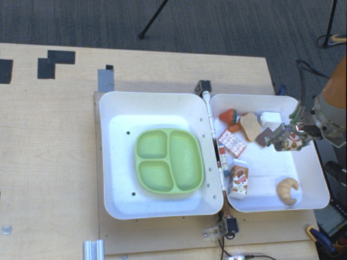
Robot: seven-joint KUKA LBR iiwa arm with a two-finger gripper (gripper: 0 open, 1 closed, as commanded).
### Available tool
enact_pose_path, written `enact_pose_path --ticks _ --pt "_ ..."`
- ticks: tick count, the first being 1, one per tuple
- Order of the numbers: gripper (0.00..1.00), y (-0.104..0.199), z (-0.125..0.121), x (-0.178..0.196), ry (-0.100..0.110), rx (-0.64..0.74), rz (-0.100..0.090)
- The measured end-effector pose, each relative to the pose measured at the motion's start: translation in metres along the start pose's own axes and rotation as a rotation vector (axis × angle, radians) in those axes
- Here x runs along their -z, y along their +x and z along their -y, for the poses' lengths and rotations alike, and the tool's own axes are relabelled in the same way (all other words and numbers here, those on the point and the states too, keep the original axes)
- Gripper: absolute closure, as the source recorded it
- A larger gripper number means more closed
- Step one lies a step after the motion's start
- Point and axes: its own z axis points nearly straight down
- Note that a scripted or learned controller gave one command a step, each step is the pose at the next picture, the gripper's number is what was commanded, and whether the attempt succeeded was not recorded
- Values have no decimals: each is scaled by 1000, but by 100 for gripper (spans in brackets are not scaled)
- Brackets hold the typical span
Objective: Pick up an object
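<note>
Toy food items (244, 145) are lying scattered in the right bin (312, 196), offering targets. The gripper (282, 137) is hovering over them; its grip state cannot be told.

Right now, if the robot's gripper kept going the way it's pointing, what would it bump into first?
The gripper points left across the right bin. Going straight on, it would probably meet the slice of bread first, right beside its tip. How high the gripper sits is hard to tell, so it might pass over.
</note>
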Motion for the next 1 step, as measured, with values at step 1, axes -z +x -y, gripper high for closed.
enact_pose_path --ticks 1 --pt "100 98 -3 -14 2 -1 -2"
